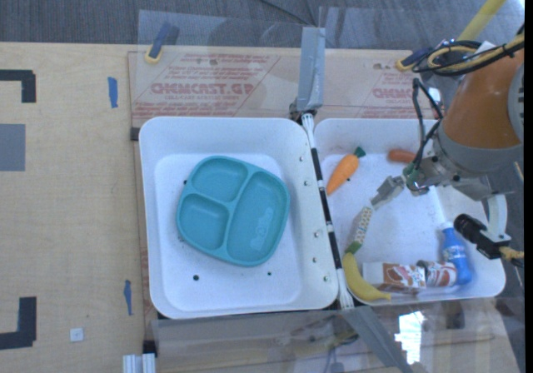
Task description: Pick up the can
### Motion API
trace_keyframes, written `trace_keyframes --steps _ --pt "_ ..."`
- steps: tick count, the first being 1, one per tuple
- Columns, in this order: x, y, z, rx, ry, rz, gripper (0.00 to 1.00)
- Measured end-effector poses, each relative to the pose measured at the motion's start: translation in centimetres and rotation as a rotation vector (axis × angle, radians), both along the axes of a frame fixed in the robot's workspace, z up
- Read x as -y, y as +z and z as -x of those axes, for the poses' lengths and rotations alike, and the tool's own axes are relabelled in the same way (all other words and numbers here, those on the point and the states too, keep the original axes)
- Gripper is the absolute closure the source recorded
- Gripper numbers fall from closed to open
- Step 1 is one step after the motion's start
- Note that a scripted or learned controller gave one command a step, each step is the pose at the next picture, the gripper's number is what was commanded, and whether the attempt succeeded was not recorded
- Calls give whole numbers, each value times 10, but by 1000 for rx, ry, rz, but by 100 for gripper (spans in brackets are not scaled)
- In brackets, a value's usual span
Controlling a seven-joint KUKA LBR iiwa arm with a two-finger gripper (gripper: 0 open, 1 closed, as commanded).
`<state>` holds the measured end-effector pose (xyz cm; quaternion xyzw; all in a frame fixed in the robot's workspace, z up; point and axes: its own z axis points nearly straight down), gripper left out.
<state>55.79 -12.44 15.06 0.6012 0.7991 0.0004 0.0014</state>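
The can [410,276] lies on its side near the front wall of the right bin [491,284]. It is brown, white and red, and rests between a banana and a blue bottle. My gripper [387,191] hangs over the middle of that bin, up and to the left of the can and well apart from it. Nothing shows held at its tip. The grey arm with its orange band [487,109] reaches in from the right.
A banana [361,279] touches the can's left end and a blue bottle [455,256] sits at its right. A carrot [342,171], a small orange piece [400,156] and a checkered strip [360,226] lie further back. The left bin [158,221] holds a teal divided plate [233,210].
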Motion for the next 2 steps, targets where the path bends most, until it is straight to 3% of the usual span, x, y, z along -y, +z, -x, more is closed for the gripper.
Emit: trace_keyframes --steps 1,2 --pt "82 -16 -29 1 19 1 0" --pt "19 -29 -48 -2 81 -1 0"
